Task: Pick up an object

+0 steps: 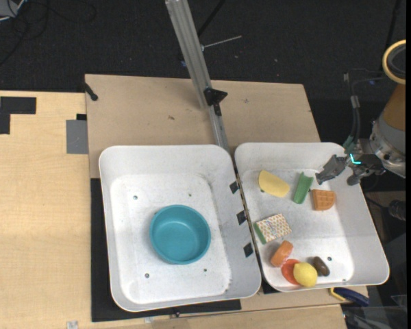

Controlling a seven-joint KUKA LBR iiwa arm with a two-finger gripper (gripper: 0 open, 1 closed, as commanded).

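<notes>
Two white bins are set side by side. Toy foods are scattered in the right bin. Above its edge, the gripper is held open, empty

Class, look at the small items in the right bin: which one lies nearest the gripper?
The orange waffle-like piece. It lies just below and left of the gripper, at the bin's right side, with the green stick a little farther left. The yellow wedge and the others lie farther off.

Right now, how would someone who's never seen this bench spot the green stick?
Look in the right bin, toward its far side. The green stick stands between the yellow wedge and the orange waffle. It is the only plain green, narrow piece there.
</notes>
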